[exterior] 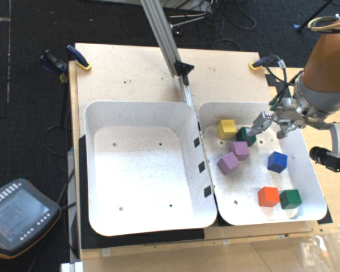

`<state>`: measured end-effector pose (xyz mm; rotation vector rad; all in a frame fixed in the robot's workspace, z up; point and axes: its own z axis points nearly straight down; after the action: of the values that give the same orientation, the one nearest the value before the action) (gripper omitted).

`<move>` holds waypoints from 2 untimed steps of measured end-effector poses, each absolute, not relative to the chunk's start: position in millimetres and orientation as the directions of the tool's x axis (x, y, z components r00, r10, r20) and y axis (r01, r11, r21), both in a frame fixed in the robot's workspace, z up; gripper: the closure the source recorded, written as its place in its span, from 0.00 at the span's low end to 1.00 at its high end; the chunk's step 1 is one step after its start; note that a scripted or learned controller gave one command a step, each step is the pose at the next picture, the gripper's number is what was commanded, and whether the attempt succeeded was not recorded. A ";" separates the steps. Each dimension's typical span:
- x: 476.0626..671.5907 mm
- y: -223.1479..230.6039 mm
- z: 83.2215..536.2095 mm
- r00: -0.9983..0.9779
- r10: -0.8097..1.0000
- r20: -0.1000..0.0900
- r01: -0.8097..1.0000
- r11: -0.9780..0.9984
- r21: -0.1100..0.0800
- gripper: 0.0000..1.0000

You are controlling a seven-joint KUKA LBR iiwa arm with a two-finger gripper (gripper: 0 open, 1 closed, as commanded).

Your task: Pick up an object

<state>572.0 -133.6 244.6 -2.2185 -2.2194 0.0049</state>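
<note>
White plastic forms both bins on the worktop (pixel 130 72); the left bin (pixel 102 129) is seen nearest the tablet-like pendant (pixel 17 217) at the lower left. In the right bin (pixel 311 208), nearest the camera, an orange cube (pixel 268 196) and a green cube (pixel 290 198) lie just beside each other. Further back a blue cube (pixel 277 162) rests apart, and two purple cubes (pixel 228 163) (pixel 241 150) sit near the bin's middle. Beyond them a yellow cube (pixel 227 128) is seen, with a dark green cube (pixel 245 135) just beside it. The claw (pixel 270 124) hangs over the far part of the right bin, close to the dark green cube; nothing is seen between its fingers, and how far they are parted cannot be told. Every cube appears to rest on the bin floor, so the pick is judged not yet done: a grasp and a lift are left, probably of the dark green cube.
</note>
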 end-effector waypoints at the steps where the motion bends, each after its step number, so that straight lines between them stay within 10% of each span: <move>1: 581.5 -133.7 191.8 0.000 1.000 0.000 1.000 0.000 -0.005 0.00; 2: 573.7 -134.9 145.5 0.001 1.000 0.000 1.000 -0.001 -0.005 0.00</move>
<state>573.7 -134.9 145.5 -2.2202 -2.2174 0.0051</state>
